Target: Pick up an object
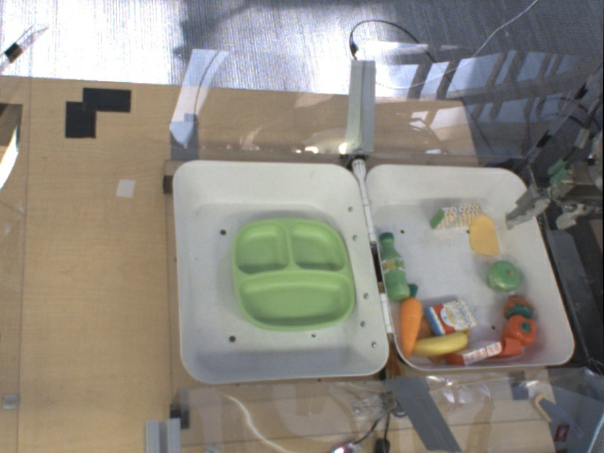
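Crowding right bin (528,192): carrot (410,322), banana (441,344), green bottle (392,267) | pincer (552,201) state unclear

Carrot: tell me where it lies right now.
The carrot lies in the right bin, near its front left corner, just below the green bottle and beside the banana.

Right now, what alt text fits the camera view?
Two white bins sit side by side: the left bin holds a green divided plate, the right bin toy food including a carrot, banana and green bottle. The tool hovers at the right bin's far right edge.
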You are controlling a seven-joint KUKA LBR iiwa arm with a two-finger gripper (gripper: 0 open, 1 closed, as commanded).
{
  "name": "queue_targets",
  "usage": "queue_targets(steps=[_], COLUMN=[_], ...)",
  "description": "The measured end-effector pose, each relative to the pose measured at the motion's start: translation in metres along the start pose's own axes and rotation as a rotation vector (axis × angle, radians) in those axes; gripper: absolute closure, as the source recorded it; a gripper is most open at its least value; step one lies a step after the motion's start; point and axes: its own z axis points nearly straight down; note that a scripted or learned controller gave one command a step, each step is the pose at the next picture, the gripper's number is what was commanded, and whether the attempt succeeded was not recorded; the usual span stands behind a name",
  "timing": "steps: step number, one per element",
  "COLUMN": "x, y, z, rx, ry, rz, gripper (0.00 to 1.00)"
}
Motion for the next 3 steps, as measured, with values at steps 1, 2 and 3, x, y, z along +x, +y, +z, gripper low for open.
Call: queue_targets(steps=[1, 2, 3], x=[-0.005, 0.012, 0.009], y=[0.039, 0.108, 0.070], z=[0.169, 0.176, 0.178], rx=[-0.003, 0.040, -0.003], ry=[0.000, -0.003, 0.000], rz=[0.096, 0.443, 0.328], gripper=[0.00, 0.00, 0.00])
